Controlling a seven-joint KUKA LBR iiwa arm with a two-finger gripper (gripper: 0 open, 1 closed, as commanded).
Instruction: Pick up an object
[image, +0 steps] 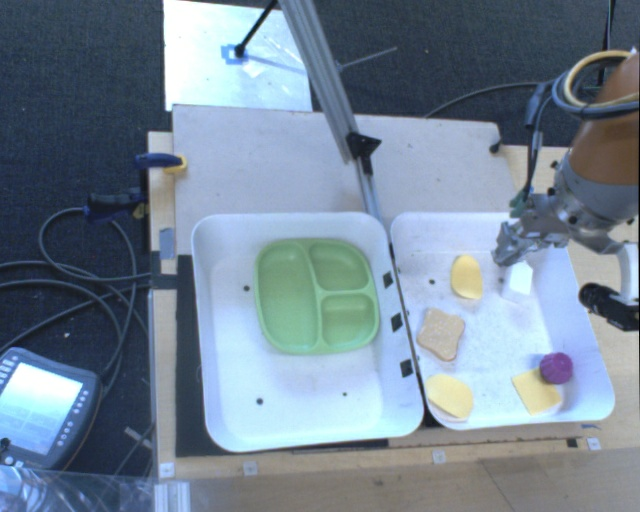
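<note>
Pick candidates all sit in the right bin (598, 395); the left bin (215, 400) carries just a green divided plate (318, 295), lying flat near its middle. You have loose spacing to work with: a yellow oval piece (466, 276) near the bin's back, a toast slice (441, 333) near its centre, a yellow round piece (450, 396) against the front-left corner, and a yellow square slice (535, 392) at front right with a purple ball (556, 367) touching its back edge. That touching pair looks like the awkward grab; the oval and toast stand apart from their neighbours.

The arm (600, 150) enters from the right, wrist pitched down over the bin's back-right part. The gripper (520, 262) hangs just right of the yellow oval piece, above a small white block (518, 281) on the floor. Nothing is visibly held. Whether the jaws are wide or narrow, you cannot tell from this angle.
</note>
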